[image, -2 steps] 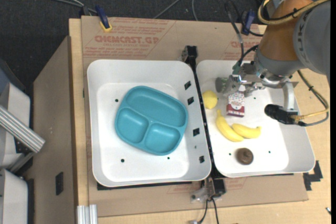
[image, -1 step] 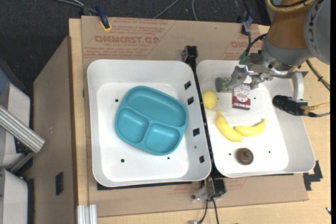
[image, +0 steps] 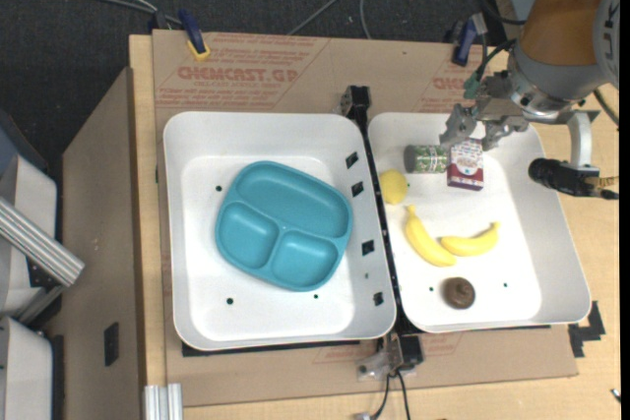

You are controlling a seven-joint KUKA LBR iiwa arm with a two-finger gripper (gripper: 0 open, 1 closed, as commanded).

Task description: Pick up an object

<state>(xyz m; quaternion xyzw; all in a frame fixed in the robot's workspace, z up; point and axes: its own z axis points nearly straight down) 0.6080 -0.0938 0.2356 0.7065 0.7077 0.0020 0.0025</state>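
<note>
You are looking down on the gripper point(image: 479, 126) hanging over the far part of the right bin point(image: 551, 300), just above a small red-and-white carton point(image: 466, 164). Its fingers are blurring into the carton's top, so you cannot tell whether they are spread or closed, or touching it. A small green can point(image: 426, 158) is lying on its side just beside the carton, its label too small to read. Nearer you, two bananas point(image: 448, 241) are lying touching, with a yellow lemon point(image: 394, 187) by the divider and a brown round object point(image: 458, 291) you cannot identify. A teal divided plate point(image: 283, 224) is sitting in the left bin point(image: 192, 310).
</note>
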